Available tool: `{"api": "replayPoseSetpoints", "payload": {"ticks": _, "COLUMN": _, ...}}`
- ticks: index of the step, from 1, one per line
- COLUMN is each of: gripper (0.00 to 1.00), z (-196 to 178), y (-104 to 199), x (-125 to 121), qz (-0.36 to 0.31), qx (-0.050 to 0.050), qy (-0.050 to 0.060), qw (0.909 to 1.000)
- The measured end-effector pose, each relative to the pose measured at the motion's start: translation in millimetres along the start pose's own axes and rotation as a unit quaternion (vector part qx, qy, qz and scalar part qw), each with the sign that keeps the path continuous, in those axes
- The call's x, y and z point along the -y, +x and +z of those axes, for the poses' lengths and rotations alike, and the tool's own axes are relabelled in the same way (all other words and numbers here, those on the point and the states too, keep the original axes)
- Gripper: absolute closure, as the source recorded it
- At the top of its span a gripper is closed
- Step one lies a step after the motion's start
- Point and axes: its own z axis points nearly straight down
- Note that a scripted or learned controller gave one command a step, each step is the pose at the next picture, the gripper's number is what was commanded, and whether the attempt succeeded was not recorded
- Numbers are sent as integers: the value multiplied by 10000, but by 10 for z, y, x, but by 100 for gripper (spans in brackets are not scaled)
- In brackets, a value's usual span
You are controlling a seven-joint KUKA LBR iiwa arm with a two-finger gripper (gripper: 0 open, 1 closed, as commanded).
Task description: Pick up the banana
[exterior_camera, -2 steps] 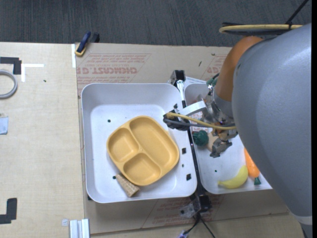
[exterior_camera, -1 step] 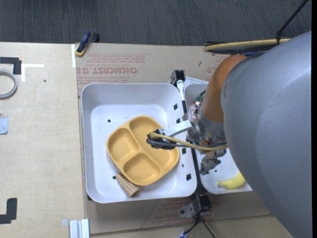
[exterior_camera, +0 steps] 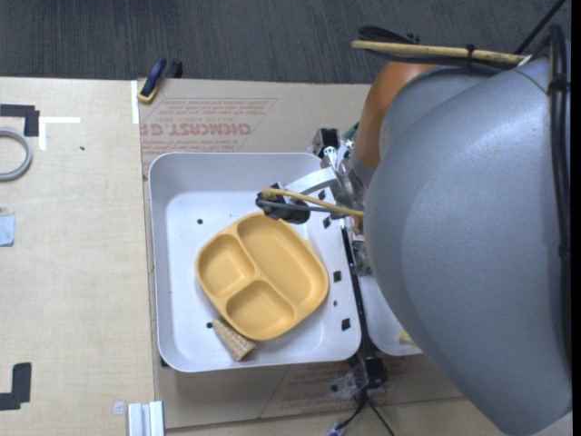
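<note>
My grey arm (exterior_camera: 472,234) with its orange band (exterior_camera: 390,89) covers most of the right bin. The gripper (exterior_camera: 343,189) hangs over the wall between the two bins, near the left bin's upper right corner. Its lower part is hidden under the wrist. A small yellow patch (exterior_camera: 406,339) peeks out from under the arm on the right bin's floor. Too little of it shows to tell what it is.
In the left bin (exterior_camera: 172,243) a yellow divided plate (exterior_camera: 263,275) lies at the middle. A small wooden block (exterior_camera: 233,340) pokes out from under the plate's near edge. Cardboard (exterior_camera: 209,125) lies beneath the bins, and a blue-and-yellow marker (exterior_camera: 152,80) rests behind it.
</note>
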Motion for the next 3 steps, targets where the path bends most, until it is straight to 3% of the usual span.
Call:
{"api": "replayPoseSetpoints", "payload": {"ticks": 1, "gripper": 0, "z": -311, "y": -381, "x": 619, "qz": -6, "qx": -5, "qy": -4, "qw": 10000}}
{"api": "replayPoseSetpoints", "payload": {"ticks": 2, "gripper": 0, "z": 1050, "y": -507, "x": 825, "qz": -1832, "qx": -10, "qy": -28, "qw": 9831}}
{"api": "replayPoseSetpoints", "payload": {"ticks": 3, "gripper": 0, "z": 68, "y": -87, "x": 960, "qz": -4640, "qx": 10, "qy": -3, "qw": 8858}}
